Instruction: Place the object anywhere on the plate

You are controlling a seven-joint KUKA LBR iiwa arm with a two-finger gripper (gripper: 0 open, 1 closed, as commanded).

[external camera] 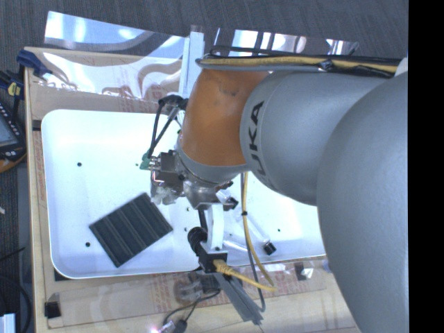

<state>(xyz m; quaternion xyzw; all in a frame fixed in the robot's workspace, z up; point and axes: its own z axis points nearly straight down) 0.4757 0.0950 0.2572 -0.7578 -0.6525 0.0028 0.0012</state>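
Plate [130,229], dark ribbed square, lying tilted in lower left of white bin [76,137]. I am seeing nothing resting on plate. Object to place: I am not making one out. Gripper [161,186] hanging just beside plate's upper right corner, under orange-banded wrist [218,120]; its state I cannot tell. Judging placement as not yet done, with whole step remaining.

KUKA arm [326,151]: rounded grey casing with an orange band [218,116] above the wrist.

Dark letters "UKA" run down the grey shell beside the band. Black cables [158,127] loop off the wrist to a small green connector [146,162]; a yellow cable [247,255] trails beneath, past metal fittings and black brackets.
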